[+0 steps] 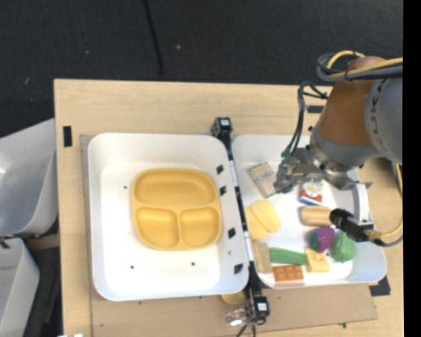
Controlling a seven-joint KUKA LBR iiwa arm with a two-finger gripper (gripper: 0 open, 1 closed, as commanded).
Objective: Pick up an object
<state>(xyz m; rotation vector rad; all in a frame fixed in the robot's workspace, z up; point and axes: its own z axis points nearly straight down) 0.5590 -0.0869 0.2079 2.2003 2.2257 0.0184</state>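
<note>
Yellow, green, purple and orange toy items (295,241) lie unlifted in the right bin (368,269). Gripper (289,174) hangs at the heap's 12 o'clock; its state I cannot tell. Yellow tray (175,208), 9 o'clock, left bin (105,272). Pickup pending.

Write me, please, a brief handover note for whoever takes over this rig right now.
Gripper: low over the upper left of the right bin, beside a speckled grey sponge; nothing visibly held, finger state unclear.
Right bin holds: the sponge, a yellow block, a tan cylinder, a purple grape bunch, a green toy, a green stick, an orange brick and a small red, white and blue item.
Left bin: yellow divided plate.
Done: arm in position. Left: grasp and lift an object.
</note>
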